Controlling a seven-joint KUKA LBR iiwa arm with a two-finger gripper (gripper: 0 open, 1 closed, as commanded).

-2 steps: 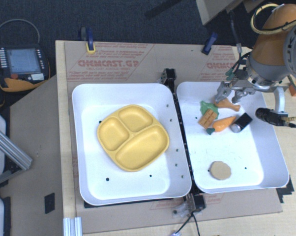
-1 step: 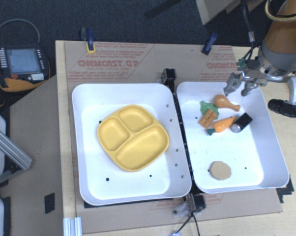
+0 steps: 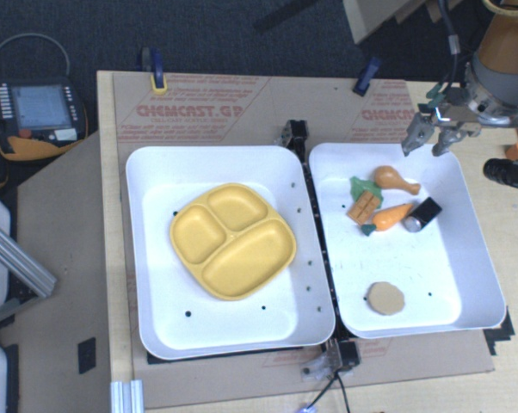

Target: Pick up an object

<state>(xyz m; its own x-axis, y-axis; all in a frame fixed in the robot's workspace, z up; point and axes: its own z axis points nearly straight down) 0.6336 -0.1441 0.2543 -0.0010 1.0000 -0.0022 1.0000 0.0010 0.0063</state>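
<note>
My gripper (image 3: 424, 145) hangs open over the far edge of the right bin (image 3: 465, 274), with nothing between its fingers. Just below it in that bin lie a toy chicken drumstick (image 3: 394, 178), a green and orange toy piece (image 3: 363, 199), an orange carrot (image 3: 391, 217) and a small black block (image 3: 425, 212). These sit close together in the far half of the bin. A round tan cookie (image 3: 385, 298) rests alone near the bin's front.
The left bin (image 3: 151, 256) holds a yellow divided plate (image 3: 233, 240). Black clamps sit between the bins at the far (image 3: 295, 133) and near (image 3: 341, 353) ends. A pendant with a screen (image 3: 37, 114) lies off the bench at the far left.
</note>
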